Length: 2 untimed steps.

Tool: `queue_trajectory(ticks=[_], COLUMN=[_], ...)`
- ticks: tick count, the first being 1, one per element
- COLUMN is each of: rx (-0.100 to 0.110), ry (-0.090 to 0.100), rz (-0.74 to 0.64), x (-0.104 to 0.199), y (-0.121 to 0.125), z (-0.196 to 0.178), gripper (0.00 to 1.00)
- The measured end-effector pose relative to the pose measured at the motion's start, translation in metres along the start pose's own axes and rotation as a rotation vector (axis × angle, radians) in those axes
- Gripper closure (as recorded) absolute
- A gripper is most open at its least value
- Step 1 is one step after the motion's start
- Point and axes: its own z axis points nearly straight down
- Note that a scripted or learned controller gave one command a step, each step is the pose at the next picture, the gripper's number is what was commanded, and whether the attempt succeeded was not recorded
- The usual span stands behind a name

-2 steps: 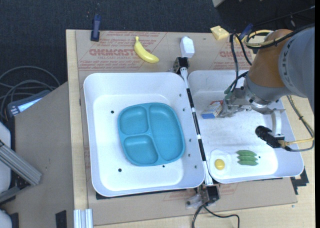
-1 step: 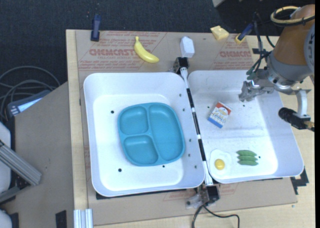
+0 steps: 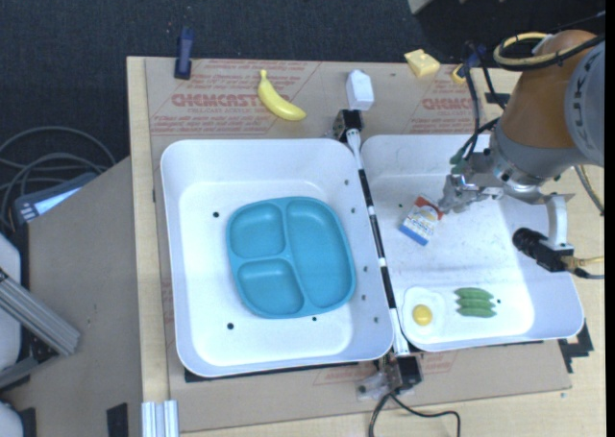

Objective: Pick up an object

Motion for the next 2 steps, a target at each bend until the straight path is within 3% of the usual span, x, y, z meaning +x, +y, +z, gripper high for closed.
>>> queue_trajectory(ticks=[1, 2], rx=[0.000, 0.002], ry=[0.000, 0.000], rz=[0.000, 0.000], x=[0.000, 0.028], y=[0.000, 0.020], z=[0.000, 0.057], gripper=[0.00, 0.00])
